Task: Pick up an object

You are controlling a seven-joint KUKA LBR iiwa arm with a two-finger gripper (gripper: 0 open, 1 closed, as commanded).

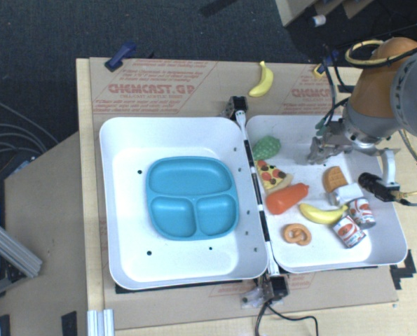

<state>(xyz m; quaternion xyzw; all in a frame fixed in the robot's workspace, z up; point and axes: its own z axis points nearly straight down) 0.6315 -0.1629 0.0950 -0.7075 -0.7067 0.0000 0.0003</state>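
Reaching in from the right, the grey arm (pixel 376 96) with its orange band hangs its gripper (pixel 327 148) low over the upper part of the right bin (pixel 387 247), and whether anything sits in its grasp, or how it is set, cannot be told from this slant (the metal at its tip is small and blurred). Just below and slightly right of the gripper lies a brown bread piece (pixel 334 178), apart from it. To the gripper's left sits a green leafy vegetable (pixel 267 147), and below that a pizza slice (pixel 272 176) beside the bin's inner wall. Further down from the gripper an orange-red carrot (pixel 286 198) lies touching a yellow banana (pixel 322 213), with a small pretzel (pixel 296 234) below them. Down and to the right of the gripper two red-and-white cans (pixel 353 224) rest side by side, the banana's tip near them. Well to the gripper's left, the left bin (pixel 124 152) holds a blue divided plate (pixel 191 196). Up and to the left of the gripper, outside the bins, a second banana (pixel 262 81) lies on the cardboard bench top (pixel 159 89).
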